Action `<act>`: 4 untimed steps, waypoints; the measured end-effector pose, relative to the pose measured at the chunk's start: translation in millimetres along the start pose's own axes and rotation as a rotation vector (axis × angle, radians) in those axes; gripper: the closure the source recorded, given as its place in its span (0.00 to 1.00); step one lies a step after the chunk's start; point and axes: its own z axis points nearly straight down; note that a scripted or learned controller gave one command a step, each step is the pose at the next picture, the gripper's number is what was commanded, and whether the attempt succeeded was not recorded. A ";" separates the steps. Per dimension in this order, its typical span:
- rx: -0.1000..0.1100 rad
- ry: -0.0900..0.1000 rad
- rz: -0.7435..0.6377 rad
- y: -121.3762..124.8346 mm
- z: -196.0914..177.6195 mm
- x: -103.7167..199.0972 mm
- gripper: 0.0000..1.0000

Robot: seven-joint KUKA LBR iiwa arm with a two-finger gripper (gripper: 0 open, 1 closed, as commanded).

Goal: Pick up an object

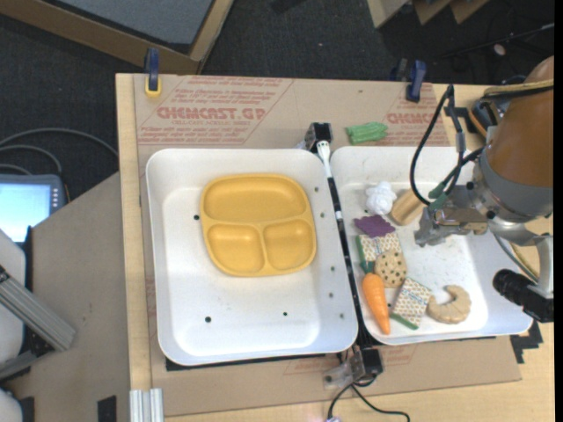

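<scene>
Gripper (433, 229) over right bin (479, 319), grip state unreadable.
Bread roll (405, 207) sits just up-left of it, long axis diagonal.

Two white bins on a worktop (220, 104)

Left bin (176, 323) holds a yellow tray (259, 224); the claw (440, 229) hangs over the right bin (475, 315), near a carrot (376, 302).

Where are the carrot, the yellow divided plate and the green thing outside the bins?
carrot (376, 302): camera view, middle of its orange body.
yellow divided plate (256, 198): camera view, its large top compartment.
green thing (366, 133): camera view, its middle.
</scene>
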 end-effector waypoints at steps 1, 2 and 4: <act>0.002 0.003 -0.007 0.1 0.2 30.1 1.00; 0.002 0.001 -0.002 -0.2 1.6 7.0 1.00; -0.001 0.001 -0.002 0.1 -7.9 18.2 1.00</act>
